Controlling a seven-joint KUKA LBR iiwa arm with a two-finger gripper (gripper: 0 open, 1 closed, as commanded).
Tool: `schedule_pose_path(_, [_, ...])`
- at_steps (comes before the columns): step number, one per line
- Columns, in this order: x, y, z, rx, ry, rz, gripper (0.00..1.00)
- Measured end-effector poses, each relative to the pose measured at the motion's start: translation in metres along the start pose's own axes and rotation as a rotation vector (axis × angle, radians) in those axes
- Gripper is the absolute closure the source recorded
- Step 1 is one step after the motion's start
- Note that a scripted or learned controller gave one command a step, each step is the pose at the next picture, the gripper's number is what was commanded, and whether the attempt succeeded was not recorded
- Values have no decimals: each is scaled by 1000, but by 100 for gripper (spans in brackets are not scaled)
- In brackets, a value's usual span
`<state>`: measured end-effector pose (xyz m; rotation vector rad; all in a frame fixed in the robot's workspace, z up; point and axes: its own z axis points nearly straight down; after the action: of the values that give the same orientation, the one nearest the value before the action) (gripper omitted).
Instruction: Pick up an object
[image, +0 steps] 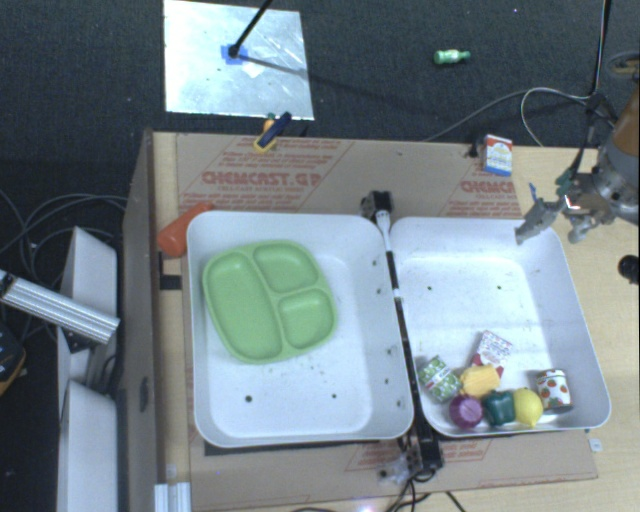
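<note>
While the gripper (552, 220) hangs spread wide and holding nothing over the top right rim of the right bin (470, 290), the pick looks not yet begun: approach step. Toys (492, 385) lie clustered well below the gripper, toward the bin's near edge: a red-and-white packet (491, 348), a yellow piece (480, 380), a purple one (466, 410), a small can (554, 390). Far to the gripper's left, a green tray (268, 300) sits in the left bin (230, 400). Next move, as I judge it: travel down-frame over the cluster, choose one outlying toy, descend. Arm enters from the right, wrist tilted, fingers pointing left and down.
</note>
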<state>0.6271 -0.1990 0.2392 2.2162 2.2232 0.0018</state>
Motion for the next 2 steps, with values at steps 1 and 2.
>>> schedule_pose_path(1, [23,42,57,1,1,-2,0])
schedule_pose_path(2, [26,38,101,1,0,-2,0])
